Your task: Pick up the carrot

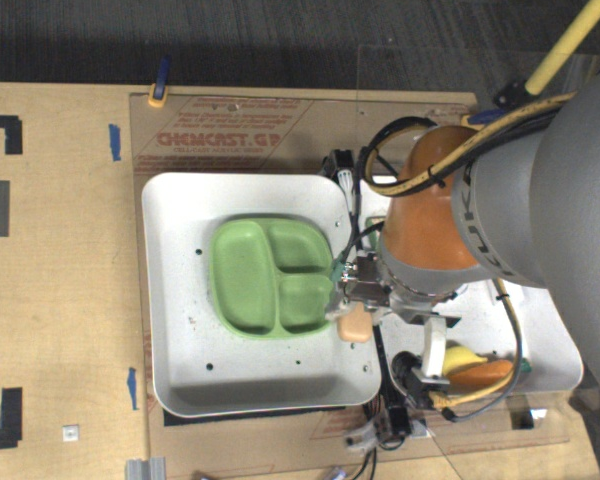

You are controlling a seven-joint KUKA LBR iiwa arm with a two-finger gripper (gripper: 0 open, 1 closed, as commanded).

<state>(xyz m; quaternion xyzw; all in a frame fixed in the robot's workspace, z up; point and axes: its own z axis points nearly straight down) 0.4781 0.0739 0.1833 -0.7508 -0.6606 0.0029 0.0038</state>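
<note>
Whether the claw (352,303), largely hidden under the wrist, is open or closed cannot be told; the carrot (480,372), seemingly well to its right, should be approached from directly above.

Arm (500,208) low, hand (358,290) leftward

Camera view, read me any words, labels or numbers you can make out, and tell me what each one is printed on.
"CHEMCAST GP": large red print on the brown protective paper sheet above the shallow white left bin.
Smaller red lines above and below it: too blurred to read.
Green divided plastic plate: no text.
</note>
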